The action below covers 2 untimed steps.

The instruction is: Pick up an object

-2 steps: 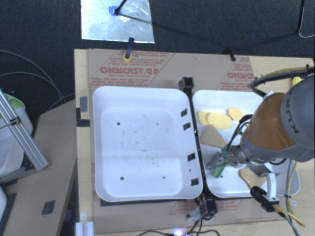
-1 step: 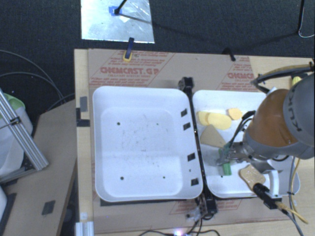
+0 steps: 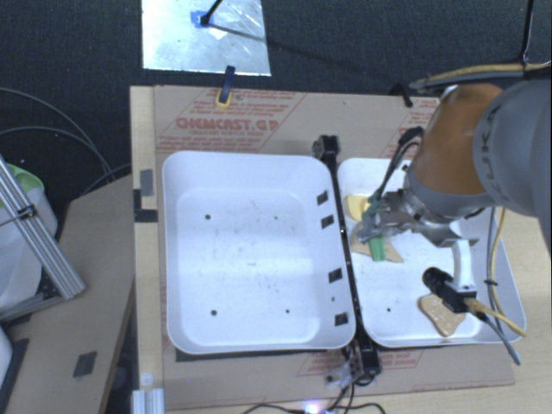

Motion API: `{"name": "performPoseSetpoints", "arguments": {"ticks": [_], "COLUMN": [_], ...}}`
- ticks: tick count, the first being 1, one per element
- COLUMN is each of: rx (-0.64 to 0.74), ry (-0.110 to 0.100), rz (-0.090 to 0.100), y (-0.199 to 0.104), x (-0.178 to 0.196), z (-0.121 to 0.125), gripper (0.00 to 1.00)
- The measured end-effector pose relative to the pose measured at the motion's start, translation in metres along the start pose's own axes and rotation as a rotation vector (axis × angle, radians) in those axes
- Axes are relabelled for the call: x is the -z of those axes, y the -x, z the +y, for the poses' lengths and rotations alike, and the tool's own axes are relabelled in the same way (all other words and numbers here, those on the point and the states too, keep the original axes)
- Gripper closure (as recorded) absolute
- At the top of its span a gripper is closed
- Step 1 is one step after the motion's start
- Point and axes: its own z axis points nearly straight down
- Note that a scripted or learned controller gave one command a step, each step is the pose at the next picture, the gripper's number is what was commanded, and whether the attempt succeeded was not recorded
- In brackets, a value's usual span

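You had three candidates in the right bin (image 3: 509,304), and the nearest to the tool was a green piece (image 3: 377,248) standing out below the gripper (image 3: 373,228), at the bin's left side next to the divider. Under it lay a tan scrap (image 3: 393,254), touching or overlapping it; which one lay on top I could not tell. A yellow piece (image 3: 357,205) sat just above, near the bin's upper left corner, partly hidden by the tool. A tan, bread-like piece (image 3: 440,316) lay apart from these, toward the bin's lower right, with a black fitting and its cable crossing over it.

The gripper was down low over the green piece, with the arm (image 3: 470,149) reaching in from the right and covering much of the bin's upper half. Whether the jaws were spread or closed I could not tell; the tool body hid them, and nothing showed plainly between them. So you should not count anything as held.

By my reading, the step in hand was the descent or the grasp itself at the green piece. The next move would call for a firm closure, then a straight lift, watching that the scrap did not drag along and that the tool stayed off the divider. The left bin (image 3: 185,257) played no part.
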Motion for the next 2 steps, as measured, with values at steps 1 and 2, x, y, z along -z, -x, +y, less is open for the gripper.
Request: {"name": "performPoseSetpoints", "arguments": {"ticks": [1, 2], "rx": [-0.007, -0.005], "ry": [-0.008, -0.008], "rz": [-0.001, 0.0], "y": [-0.019, -0.054], "x": [0.049, 0.084], "z": [-0.03, -0.046], "gripper": [1.0, 1.0]}}
